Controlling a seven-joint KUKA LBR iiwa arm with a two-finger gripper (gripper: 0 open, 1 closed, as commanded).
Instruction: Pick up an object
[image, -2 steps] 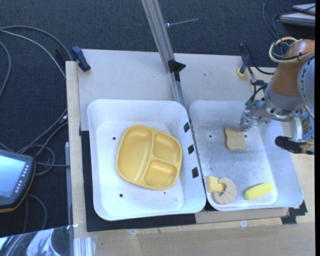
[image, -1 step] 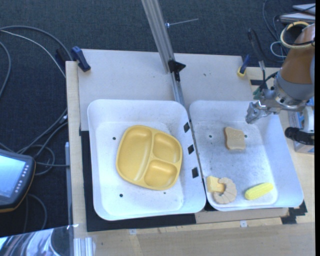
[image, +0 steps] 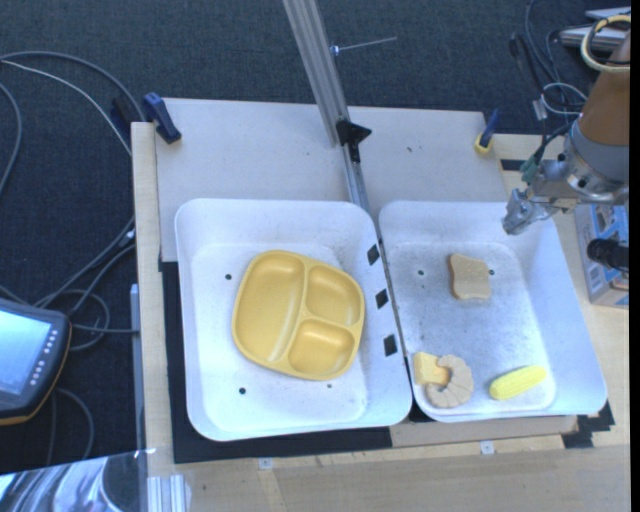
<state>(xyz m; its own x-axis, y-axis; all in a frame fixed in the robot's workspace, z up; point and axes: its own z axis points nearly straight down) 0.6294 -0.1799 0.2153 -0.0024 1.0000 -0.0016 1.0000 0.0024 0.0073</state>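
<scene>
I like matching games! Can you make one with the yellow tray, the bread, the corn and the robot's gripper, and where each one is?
Things:
1. yellow tray
2. bread slice
3. corn cob
4. gripper

Places:
A. near the front right corner of the right bin
B. above the right bin's far right corner
C. alone in the left bin
D. around the middle of the right bin

Pairs: 1-C, 2-D, 3-A, 4-B
</scene>
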